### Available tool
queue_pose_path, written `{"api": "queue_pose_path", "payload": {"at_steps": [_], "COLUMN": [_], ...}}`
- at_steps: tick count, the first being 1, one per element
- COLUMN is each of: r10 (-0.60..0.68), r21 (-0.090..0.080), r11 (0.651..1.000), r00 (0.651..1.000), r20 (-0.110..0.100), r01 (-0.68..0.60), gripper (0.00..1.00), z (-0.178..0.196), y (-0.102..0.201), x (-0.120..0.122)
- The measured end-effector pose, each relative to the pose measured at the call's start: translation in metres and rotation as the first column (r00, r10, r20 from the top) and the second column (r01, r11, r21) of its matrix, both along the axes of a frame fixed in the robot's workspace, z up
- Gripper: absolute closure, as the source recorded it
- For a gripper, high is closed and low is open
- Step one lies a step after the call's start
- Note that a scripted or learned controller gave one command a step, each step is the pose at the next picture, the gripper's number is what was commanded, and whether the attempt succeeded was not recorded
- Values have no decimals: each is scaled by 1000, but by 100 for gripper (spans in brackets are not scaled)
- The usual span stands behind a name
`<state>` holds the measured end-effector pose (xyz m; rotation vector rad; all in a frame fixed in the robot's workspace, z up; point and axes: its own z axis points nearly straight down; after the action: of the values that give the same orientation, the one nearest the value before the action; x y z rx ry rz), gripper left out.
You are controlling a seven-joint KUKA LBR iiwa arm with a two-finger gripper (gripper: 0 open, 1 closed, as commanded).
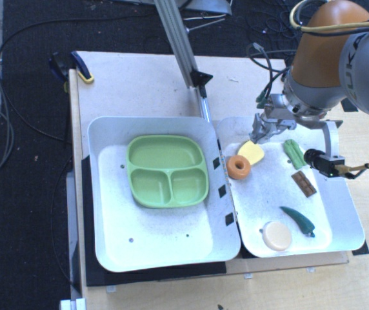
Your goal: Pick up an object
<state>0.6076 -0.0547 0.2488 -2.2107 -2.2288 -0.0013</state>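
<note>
One yellow wedge (pixel 250 152) lies at the right bin's (pixel 339 228) eleven o'clock corner, just at seven o'clock from the gripper (pixel 264 131) (finger spread: I cannot tell), long axis running roughly two-to-eight

Pale wood bench (pixel 139 82) on dark carpeted floor (pixel 23 173), black cables (pixel 17 118) trailing across it at left and top. Slanted aluminium strut (pixel 175 31) rises from bench; blue-yellow clamp (pixel 81 68) at bench's far-left corner.
</note>
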Motion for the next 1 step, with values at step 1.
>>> {"api": "queue_pose_path", "payload": {"at_steps": [1], "r10": [0], "r21": [0], "r11": [1000], "r00": [1000], "r20": [1], "r01": [0], "gripper": [100], "z": [5], "y": [57], "x": [-7]}}
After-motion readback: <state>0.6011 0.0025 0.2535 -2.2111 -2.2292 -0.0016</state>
